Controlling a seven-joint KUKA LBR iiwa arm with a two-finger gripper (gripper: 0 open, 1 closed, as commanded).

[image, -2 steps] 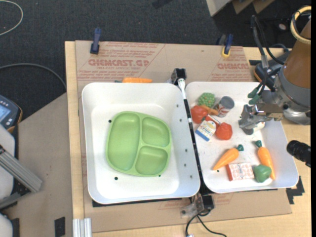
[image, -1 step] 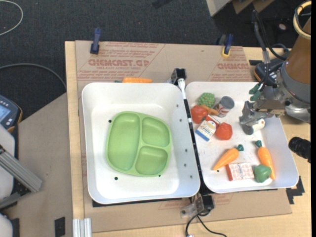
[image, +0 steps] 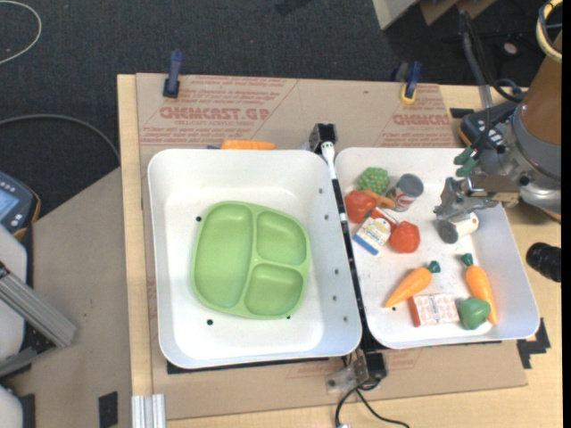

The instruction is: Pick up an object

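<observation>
A divided plate (image: pixel 251 259) lies in the left bin (image: pixel 169 239); toy foods (image: pixel 412 283) lie scattered in the right bin (image: pixel 508 266)

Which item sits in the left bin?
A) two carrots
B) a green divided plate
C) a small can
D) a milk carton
B: the green divided plate lies alone in the left bin, while the carrots, can and carton lie in the right bin.

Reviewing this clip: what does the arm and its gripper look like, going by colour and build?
The arm is grey, with a broad orange-brown band above the wrist. Dark cables run along its upper side near a teal-green fitting. The gripper is dull grey metal, blocky, with two short fingers.
</observation>
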